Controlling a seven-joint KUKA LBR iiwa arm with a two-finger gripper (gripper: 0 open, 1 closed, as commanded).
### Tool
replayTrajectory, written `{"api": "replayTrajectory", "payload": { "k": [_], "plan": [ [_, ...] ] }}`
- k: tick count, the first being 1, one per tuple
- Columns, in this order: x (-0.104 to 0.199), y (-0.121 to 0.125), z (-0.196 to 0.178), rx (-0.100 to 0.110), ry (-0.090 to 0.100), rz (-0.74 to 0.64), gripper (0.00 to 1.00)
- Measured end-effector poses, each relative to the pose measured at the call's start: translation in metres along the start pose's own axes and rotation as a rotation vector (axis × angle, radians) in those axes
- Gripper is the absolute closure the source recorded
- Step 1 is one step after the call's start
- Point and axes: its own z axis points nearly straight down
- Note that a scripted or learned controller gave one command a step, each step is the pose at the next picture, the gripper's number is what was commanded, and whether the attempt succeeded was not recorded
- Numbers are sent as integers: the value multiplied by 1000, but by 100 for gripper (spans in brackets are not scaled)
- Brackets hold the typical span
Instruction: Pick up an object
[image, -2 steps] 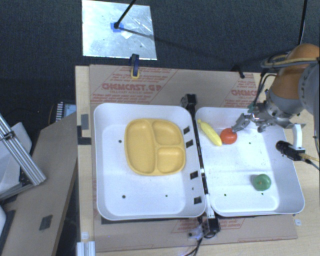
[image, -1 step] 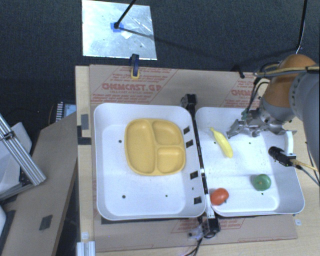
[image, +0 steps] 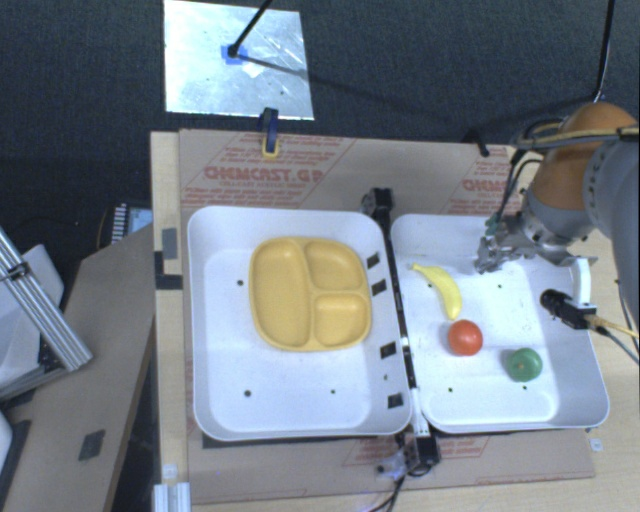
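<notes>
Camera view: gripper (image: 490, 257) low in the upper part of the right bin (image: 580, 400), nothing seen between its fingers; opening too small to tell. Banana (image: 440, 288) just left of it, tomato (image: 464, 338) and green fruit (image: 522, 364) lower. Yellow plate (image: 308, 293) in left bin (image: 215, 400). Best approach: centre over the banana, straddle its narrow width.

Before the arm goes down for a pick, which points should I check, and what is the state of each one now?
1. Banana, tomato and green fruit lie in the right bin: ok.
2. The three fruits lie apart from each other: ok.
3. Gripper is over the right bin, near its back edge: ok.
4. Gripper is directly above a fruit: not ok, the banana lies to its left.
5. Fingers open: cannot tell.
6. Yellow plate sits in the left bin, away from the fruits: ok.
</notes>
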Motion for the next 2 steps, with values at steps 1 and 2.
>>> {"api": "replayTrajectory", "payload": {
  "k": [1, 2],
  "plan": [
    [10, 4, -53, -1, 0, 1, 100],
    [13, 5, -98, -1, 0, 1, 100]
  ]
}}
